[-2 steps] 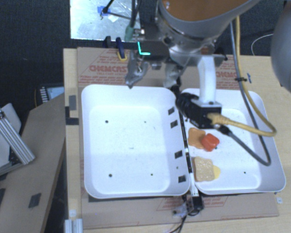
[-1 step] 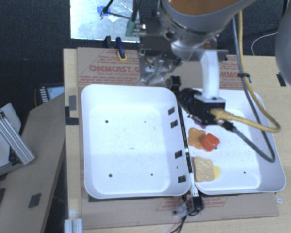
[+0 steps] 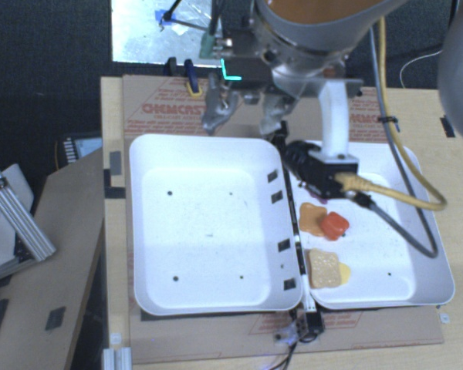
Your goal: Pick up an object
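Camera view from above has my gripper [image 3: 244, 118] hanging over the back rim of the left bin [image 3: 154, 206], its two fingers [image 3: 214, 114] spread apart with nothing between them. The things I could pick lie well apart from it in the right bin [image 3: 417, 276]: an orange piece [image 3: 312, 219] with a red piece [image 3: 336, 225] touching it and, nearer the front, a tan square [image 3: 324, 268] just beside the wall where the two bins meet. Under the bins lies brown cardboard [image 3: 139, 91] printed in red with "CHEMCAST". It rests on my pale wooden bench [image 3: 420, 122]. Dark carpet [image 3: 38, 68] surrounds the bench, with a shiny metal sheet [image 3: 158, 18] behind and an aluminium rail [image 3: 15, 214] at the left.
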Robot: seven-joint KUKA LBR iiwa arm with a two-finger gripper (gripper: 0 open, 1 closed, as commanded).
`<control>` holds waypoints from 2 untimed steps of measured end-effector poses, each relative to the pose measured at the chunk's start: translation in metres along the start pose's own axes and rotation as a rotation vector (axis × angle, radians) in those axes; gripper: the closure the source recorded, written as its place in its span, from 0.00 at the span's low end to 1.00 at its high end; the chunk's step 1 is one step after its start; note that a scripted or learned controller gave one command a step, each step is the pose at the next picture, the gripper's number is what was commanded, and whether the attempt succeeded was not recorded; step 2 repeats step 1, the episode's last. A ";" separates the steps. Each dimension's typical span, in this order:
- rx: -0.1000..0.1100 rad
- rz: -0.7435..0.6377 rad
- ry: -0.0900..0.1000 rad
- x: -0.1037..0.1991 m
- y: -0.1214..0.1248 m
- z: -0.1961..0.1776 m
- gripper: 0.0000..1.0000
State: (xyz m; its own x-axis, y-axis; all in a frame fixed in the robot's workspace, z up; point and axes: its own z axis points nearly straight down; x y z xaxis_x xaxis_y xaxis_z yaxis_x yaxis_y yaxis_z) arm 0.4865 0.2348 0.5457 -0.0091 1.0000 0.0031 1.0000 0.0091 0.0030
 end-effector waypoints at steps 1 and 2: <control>-0.002 -0.003 0.002 0.000 0.000 -0.011 1.00; -0.002 -0.003 0.002 0.000 0.000 -0.011 1.00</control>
